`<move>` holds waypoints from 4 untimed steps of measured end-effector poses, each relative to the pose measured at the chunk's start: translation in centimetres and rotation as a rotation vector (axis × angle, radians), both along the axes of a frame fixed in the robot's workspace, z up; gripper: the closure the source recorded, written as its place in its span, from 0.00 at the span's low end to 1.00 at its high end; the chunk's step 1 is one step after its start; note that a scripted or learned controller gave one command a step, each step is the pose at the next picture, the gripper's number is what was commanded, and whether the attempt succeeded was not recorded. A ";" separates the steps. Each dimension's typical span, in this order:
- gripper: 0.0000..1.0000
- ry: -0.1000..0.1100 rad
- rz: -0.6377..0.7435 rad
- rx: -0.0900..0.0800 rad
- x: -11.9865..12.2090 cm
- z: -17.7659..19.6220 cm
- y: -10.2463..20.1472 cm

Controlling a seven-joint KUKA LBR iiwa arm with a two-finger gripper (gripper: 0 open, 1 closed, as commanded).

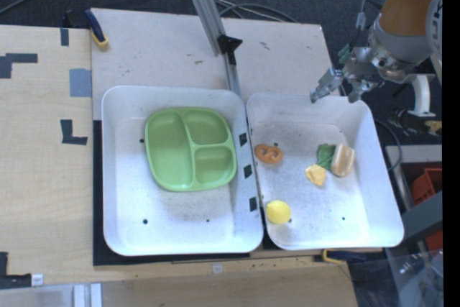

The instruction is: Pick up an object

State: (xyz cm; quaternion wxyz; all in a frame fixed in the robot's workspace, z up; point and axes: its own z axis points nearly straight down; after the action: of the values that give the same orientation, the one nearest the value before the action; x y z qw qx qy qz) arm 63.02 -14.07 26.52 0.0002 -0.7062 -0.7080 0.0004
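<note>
Gripper (336,88) over right bin's (374,154) far edge, fingers apart, holding nothing.
Pretzel (268,153) near left wall; lemon (278,211) toward near-left corner.

We have one camera, fixed above the bench (43,154), and it looks down at a slant. It stands far enough that we see both bins whole: the left bin (115,154) near the middle and the right bin (374,176) beside it. The arm (410,3) comes in at the upper right corner.
</note>
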 end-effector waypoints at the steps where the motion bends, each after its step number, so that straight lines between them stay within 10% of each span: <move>1: 0.00 0.000 0.000 0.000 0.0 0.0 0.0; 4: 0.00 0.004 0.000 0.000 -1.1 -17.8 -0.8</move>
State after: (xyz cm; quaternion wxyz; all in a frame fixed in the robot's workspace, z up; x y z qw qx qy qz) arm 61.91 -14.83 8.68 0.0016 -0.7064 -0.7078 0.0021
